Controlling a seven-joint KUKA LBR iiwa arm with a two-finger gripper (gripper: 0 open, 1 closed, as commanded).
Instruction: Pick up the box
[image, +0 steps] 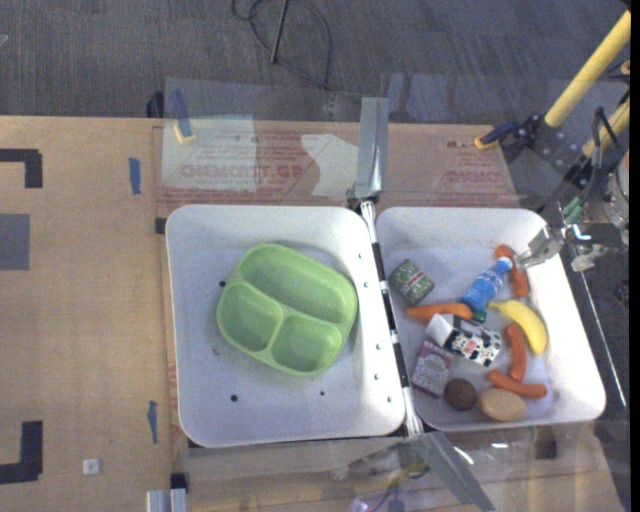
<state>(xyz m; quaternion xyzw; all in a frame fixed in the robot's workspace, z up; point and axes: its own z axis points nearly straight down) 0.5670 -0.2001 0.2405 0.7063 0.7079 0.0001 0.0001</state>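
The right bin (440, 232) holds the boxes. A small dark green box (411, 281) lies near its left wall. A pink and purple box (432, 368) lies toward the front left, touching a black-and-white cow-patterned carton (470, 343). My gripper (541, 247) hangs over the bin's right rear part, just right of a blue bottle (485, 285) and well apart from all the boxes. Nothing shows in its grasp.
Around the boxes lie a carrot (438, 311), a banana (527, 325), several orange-red sausages (516, 350), a brown ball (460, 393) and a potato (503, 404). A green divided plate (287, 308) sits in the left bin (195, 330). A metal divider (385, 310) separates the bins.
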